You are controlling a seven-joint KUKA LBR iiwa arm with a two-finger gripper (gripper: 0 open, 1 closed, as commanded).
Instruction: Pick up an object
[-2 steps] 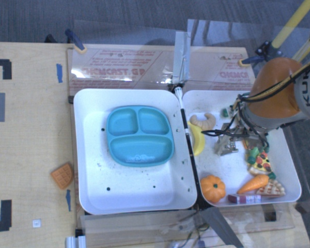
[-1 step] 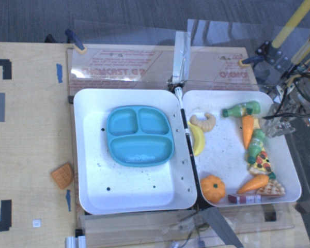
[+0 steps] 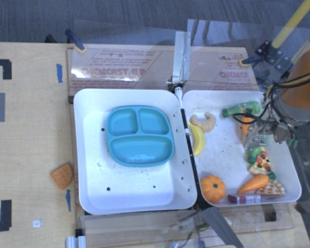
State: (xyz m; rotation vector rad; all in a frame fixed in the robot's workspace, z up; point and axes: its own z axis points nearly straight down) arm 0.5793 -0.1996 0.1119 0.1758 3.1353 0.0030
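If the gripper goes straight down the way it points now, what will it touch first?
Probably the green toy beside the pizza slice in the right bin: it lies just under the gripper. Depth is hard to judge from this slanted view, so it could instead meet the bin floor beside it.

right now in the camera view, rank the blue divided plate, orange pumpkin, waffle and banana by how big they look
1. blue divided plate, clearly largest
2. banana
3. orange pumpkin
4. waffle
The banana is partly covered, and the pumpkin and waffle look close, so the last three are unsure.
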